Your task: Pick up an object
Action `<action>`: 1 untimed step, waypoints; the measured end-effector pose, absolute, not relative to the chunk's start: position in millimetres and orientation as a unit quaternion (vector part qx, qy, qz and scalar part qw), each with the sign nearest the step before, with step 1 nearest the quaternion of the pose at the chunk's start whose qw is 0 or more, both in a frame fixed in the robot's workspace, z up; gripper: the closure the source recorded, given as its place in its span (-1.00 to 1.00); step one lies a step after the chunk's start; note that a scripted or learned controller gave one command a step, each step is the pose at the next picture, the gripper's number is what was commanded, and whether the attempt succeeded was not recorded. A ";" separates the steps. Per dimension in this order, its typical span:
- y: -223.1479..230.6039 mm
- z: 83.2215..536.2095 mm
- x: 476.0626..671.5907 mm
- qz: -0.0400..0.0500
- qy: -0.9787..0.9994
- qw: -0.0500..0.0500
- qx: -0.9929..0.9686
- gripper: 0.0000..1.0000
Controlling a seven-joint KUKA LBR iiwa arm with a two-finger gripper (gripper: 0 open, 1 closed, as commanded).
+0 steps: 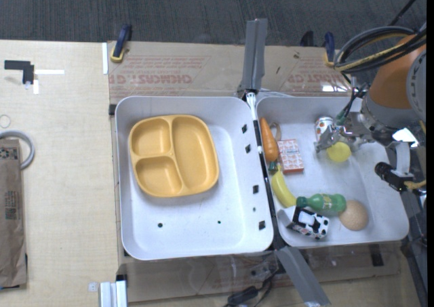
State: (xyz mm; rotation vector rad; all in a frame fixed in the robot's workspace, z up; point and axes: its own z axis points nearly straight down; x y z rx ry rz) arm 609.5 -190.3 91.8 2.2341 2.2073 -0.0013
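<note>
My gripper point(328, 137) is low in the right bin point(386, 231), near its back right part, at the end of the grey arm with the orange band point(393, 85). A yellow ball point(339, 152) lies right against its lower right side. The arm's wrist hides how the two meet. Further left in this bin lie an orange carrot point(269, 139), a small red and white box point(291, 156) and a yellow banana point(283, 189). Along the front stand a green bottle point(323, 202) on its side, a black and white cow toy point(310, 222) and a tan egg-shaped thing point(353, 215).
The left bin point(196, 238) holds a yellow three-compartment plate point(173, 155). A grey divider post point(254, 55) rises between the bins at the back. Black cables point(369, 41) loop above the arm at the right. A brown paper bag point(10, 211) lies at the far left.
</note>
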 end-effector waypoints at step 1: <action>-190.8 101.5 610.0 -0.001 0.704 0.002 0.711 1.00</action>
